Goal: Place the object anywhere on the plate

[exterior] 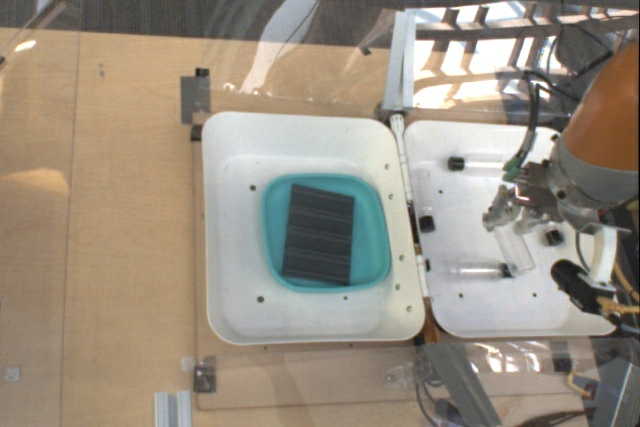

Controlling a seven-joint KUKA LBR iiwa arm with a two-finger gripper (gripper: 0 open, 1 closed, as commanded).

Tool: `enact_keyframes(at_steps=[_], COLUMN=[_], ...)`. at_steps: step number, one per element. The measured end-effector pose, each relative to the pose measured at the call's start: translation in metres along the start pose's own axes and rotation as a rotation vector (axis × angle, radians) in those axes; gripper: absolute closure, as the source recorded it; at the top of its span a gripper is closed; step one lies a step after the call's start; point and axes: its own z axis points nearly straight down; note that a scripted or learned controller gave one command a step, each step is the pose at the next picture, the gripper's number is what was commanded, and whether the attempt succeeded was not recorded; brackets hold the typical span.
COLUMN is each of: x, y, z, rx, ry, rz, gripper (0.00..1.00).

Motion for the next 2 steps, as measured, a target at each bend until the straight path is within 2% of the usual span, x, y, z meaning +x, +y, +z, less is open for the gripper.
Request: enact_keyframes(at_steps=[1,2], x=[0.069,0.188], y=[0.015,0.069], z=[0.024,0.024], rx=[0.003,0.0], ry=[0.001,0.002], rz=[-0.038,-0.337], gripper=[1.0,1.0])
